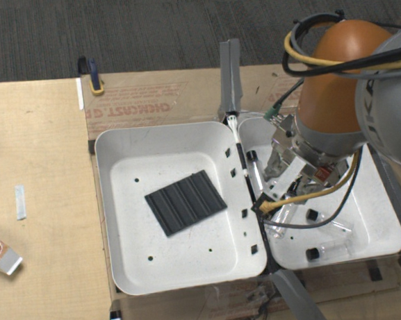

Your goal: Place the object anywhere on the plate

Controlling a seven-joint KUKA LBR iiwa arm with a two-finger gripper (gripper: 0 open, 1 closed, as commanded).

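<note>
The work surface is a tan bench (38, 135) bearing two shallow white bins side by side against a dark floor. The task's object cannot be fixed with certainty. The candidates are small loose items on the floor of the right bin (385, 241): a clear tube with a black cap (321, 252) near the front wall, and a small black piece (310, 216) just beside the cabling. Both lie on the near side of the gripper (282, 196), close below it. The tube's long axis runs roughly across the bin. The gripper sits low over the right bin's left wall, masked by the wrist and a yellow cable (288, 200), so whether it is open, closed or gripping anything cannot be told. The plate (185, 202) is a dark ribbed rectangle lying flat on the floor of the left bin (126, 267), tilted slightly. It lies to the gripper's far side, across the dividing walls, well apart from the candidates. The transfer is judged not yet done; the coming move turns on that crossing, from the right bin to the left.
</note>
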